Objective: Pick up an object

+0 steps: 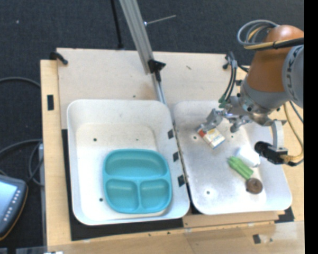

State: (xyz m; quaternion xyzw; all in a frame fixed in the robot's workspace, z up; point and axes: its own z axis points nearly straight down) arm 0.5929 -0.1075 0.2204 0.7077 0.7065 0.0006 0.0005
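My gripper (pixel 222 124) hangs over the back of the right bin (pixel 211 194), at the end of the grey arm with the orange band. Its two fingers stand apart, open, with nothing between them. A small box (pixel 212 137), red, white and yellow, lies on the bin floor just in front of and below the left finger (pixel 208 125). A green oblong object (pixel 239 168) lies further to the front right. Beside it is a small white object (pixel 248 155). A brown round object (pixel 254 185) sits near the bin's front right.
The left bin (pixel 84 126) holds a teal divided plate (pixel 138 181) in its front half. A slanted metal post (pixel 139 30) rises behind the bins. A black cable clip (pixel 270 151) hangs off the arm by the right bin's edge.
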